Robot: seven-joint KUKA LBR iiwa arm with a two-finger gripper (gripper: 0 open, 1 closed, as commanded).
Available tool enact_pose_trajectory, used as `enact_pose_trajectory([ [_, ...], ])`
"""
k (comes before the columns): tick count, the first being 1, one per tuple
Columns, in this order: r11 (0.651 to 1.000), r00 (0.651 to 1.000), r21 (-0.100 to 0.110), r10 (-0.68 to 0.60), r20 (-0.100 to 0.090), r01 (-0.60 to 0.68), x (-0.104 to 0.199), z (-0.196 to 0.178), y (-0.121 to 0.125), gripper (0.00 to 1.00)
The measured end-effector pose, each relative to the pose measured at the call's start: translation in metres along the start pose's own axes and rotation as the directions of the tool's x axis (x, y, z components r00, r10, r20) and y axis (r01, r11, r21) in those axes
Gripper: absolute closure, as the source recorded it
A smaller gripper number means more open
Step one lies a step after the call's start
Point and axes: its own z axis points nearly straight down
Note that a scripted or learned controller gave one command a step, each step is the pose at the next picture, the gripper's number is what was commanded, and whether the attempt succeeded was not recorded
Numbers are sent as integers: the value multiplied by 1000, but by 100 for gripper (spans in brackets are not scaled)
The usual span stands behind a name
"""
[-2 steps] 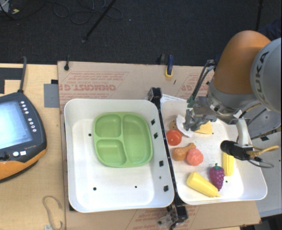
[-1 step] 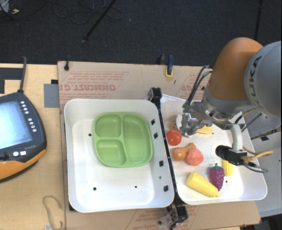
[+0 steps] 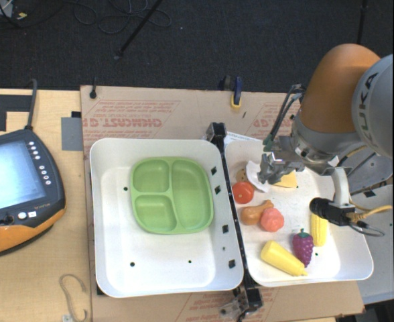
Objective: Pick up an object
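This is looking like a robotics lab, not a home or shop. An industrial KUKA arm [image 3: 358, 106], grey with an orange band, is reaching over a wooden surface [image 3: 23, 274] where two shallow white bins [image 3: 116, 274] are sitting side by side on a sheet of printed cardboard [image 3: 157, 116]. A teach pendant [image 3: 16, 190] with a lit screen and orange trim is lying at the left. Black cables [image 3: 110, 5] are trailing across dark carpet behind the surface, and a clamp [image 3: 236, 92] is gripping the cardboard's far edge. Plastic toy food [image 3: 284, 237] and a green divided tray [image 3: 171, 195] are serving as test props in the bins.
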Motion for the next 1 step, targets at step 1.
enact_pose_trajectory([
  [1,1000,1000,4,4,-1,-4,1,2,-6,100],
])
